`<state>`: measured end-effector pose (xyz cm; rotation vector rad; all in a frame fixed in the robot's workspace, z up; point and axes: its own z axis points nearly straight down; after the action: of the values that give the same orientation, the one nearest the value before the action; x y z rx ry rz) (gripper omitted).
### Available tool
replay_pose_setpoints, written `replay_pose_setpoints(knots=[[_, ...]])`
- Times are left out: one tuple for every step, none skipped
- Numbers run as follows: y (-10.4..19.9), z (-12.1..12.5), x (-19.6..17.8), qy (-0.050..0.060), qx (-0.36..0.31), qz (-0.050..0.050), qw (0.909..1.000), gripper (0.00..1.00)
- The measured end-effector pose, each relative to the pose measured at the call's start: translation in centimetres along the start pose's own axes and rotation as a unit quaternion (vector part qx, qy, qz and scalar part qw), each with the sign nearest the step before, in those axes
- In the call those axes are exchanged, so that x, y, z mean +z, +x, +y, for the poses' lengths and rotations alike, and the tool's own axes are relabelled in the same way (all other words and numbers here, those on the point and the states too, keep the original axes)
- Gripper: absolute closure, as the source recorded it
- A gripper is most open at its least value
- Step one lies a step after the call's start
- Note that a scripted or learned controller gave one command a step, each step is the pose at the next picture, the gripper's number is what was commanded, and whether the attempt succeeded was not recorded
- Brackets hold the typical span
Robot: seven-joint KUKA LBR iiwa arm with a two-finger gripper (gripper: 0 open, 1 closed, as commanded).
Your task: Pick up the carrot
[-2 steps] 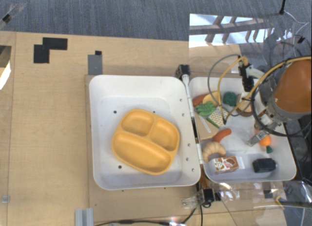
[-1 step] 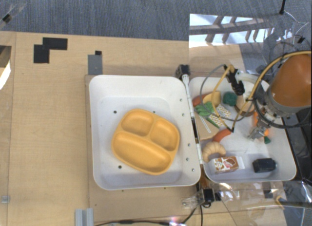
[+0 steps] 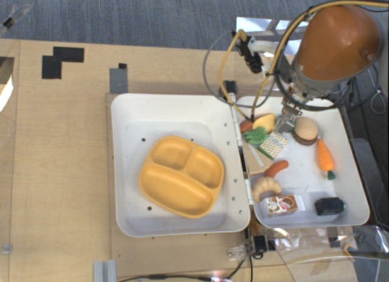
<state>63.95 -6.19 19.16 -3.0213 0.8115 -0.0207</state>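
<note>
The small orange toy carrot with a green tip [image 3: 325, 158] is seen lying free at three o'clock in the right shallow white bin [image 3: 357, 205], well clear of the metal two-finger gripper [image 3: 287, 120], which is hung at twelve o'clock; its state cannot be told.

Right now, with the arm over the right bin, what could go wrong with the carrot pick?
1. The gripper hangs over the green-and-yellow clutter, apart from the carrot, so a straight descent would likely grab the wrong item.
2. The carrot lies close to the bin's right wall, which could block a finger.
3. The round brown piece sits near its tip and might get nudged.
</note>
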Motion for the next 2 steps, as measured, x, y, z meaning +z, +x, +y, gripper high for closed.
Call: replay_pose_setpoints(knots=[[6.26, 3.97, -14.33, -0.003, -0.061, 0.005, 0.9981, 1.00], [5.98, 3.70, -13.66, -0.004, -0.064, -0.001, 0.9979, 0.00]])
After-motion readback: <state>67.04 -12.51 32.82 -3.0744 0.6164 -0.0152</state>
